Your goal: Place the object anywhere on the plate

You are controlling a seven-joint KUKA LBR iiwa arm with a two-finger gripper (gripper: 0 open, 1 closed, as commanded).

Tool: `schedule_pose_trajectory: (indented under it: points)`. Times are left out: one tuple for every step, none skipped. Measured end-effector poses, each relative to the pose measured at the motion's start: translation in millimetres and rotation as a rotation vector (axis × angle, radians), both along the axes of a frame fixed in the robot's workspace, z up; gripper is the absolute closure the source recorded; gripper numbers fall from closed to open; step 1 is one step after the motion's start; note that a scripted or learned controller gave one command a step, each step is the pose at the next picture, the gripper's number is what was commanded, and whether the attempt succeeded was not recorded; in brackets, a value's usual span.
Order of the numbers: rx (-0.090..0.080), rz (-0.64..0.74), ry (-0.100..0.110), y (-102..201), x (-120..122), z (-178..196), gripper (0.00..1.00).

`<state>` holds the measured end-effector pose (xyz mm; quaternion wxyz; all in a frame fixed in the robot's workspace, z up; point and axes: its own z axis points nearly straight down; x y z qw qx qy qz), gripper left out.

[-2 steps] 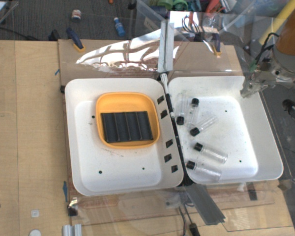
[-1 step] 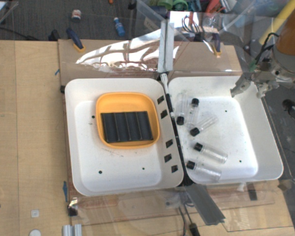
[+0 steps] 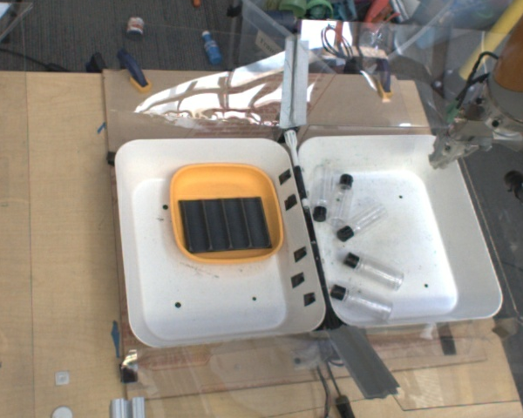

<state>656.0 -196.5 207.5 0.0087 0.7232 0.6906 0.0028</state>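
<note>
From my remote station: the claw [image 3: 444,151] hangs over the right bin's [image 3: 471,259] upper right corner; I cannot tell its state. Clear vials [image 3: 359,220] with black caps lie scattered in that bin. The orange plate [image 3: 227,181] sits in the left bin [image 3: 148,286], carrying a black tray [image 3: 225,225].

Even, bright overhead lighting; the white bins [image 3: 379,316] are near overexposed, with soft, faint shadows. Strong specular glare streaks the clear panel [image 3: 213,98] behind the bins. Overall focus is soft, and detail blurs further toward the right edge.
</note>
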Motion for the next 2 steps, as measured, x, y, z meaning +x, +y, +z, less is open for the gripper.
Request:
schedule_pose_trajectory:
  points:
    - [0.000, 0.000, 0.001, 0.2, 0.0, -0.2, 0.00]
    - [0.002, 0.309, 0.010, -15.4, 7.4, 13.0, 0.00]
